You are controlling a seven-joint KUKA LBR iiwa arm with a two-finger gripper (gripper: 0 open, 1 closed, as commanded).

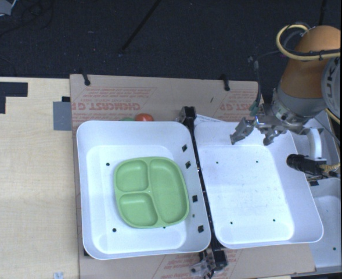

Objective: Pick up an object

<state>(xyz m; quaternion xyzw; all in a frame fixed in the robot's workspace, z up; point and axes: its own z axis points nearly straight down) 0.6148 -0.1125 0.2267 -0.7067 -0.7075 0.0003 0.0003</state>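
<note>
We see the light-green plastic three-compartment plate (151,192) lying flat in the left shallow white bin (95,156), well apart from the grey two-finger gripper (255,131), whose fingers stand spread with nothing between them over the right white bin's (258,214) far rim. The plate's long axis runs diagonally, its corners rounded.

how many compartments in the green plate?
3. The green plate lies in the left bin: one small compartment at upper left, one small at lower left, one long one down its right side. None look hidden.
</note>
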